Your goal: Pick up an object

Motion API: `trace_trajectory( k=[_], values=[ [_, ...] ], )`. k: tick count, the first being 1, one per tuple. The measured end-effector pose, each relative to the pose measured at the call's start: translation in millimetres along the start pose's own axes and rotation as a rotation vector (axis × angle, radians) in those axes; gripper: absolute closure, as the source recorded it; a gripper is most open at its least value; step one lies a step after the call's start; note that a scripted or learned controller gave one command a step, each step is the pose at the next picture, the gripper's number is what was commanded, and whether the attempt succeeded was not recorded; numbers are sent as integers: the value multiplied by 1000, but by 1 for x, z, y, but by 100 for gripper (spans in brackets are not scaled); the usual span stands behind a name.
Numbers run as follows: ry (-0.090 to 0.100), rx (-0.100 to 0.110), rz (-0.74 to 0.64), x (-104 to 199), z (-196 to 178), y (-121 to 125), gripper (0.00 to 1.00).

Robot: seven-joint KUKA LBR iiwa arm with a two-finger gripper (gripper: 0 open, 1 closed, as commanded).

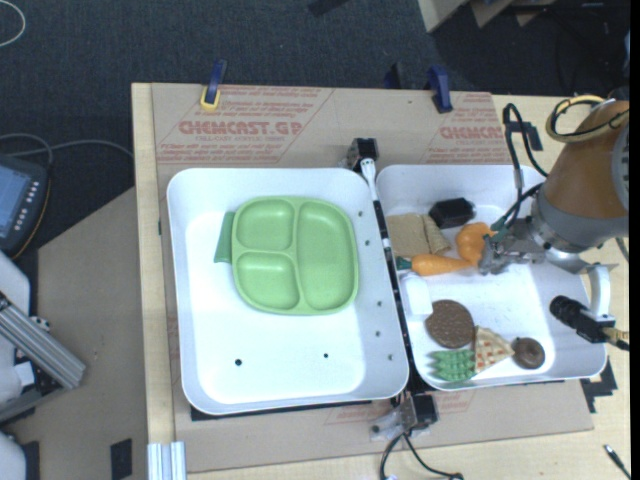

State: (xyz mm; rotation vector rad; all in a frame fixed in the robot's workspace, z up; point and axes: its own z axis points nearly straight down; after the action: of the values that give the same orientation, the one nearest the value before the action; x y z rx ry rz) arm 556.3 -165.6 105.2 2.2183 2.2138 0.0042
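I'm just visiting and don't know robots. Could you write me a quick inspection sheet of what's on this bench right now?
Surface: brown board bearing two white bins, left bin and right bin.
Job's things: in the right bin, toy carrot, cracker, black block, brown cookie, pizza slice, green pea pod, small brown piece.
Clutter: green divided plate lying in the left bin.
Grippers: gripper low in the right bin, beside the carrot.
Cables: black cable by the arm; more at the front edge.
Surroundings: dark carpet, blue clamps.
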Motion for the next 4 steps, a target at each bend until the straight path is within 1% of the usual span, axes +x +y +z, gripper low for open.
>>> trace_trajectory(
  k=[1, 2, 3, 4],
  values=[
    [1, 1, -2, -6, -63, 3, 100],
    [0, -1, -3, -7, -117, 5, 100],
    [5, 4, -9, 47, -109, 32, 100],
    [4, 2, -9, 97, -124, 60, 100]
  ],
)
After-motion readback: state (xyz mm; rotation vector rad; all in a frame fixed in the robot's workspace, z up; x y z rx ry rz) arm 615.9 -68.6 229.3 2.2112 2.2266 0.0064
